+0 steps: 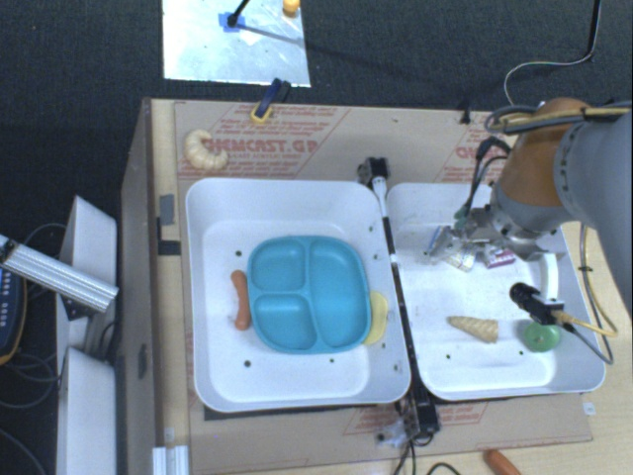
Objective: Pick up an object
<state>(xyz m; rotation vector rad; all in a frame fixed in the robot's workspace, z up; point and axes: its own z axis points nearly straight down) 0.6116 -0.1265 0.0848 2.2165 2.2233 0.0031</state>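
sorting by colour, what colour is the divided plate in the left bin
Light blue; the divided plate shows plainly in the camera view.

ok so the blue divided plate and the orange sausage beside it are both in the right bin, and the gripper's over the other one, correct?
Not quite: the camera view shows the blue divided plate and the orange sausage beside it in the left white bin, not the right one. The gripper is over the other bin, the right white bin.
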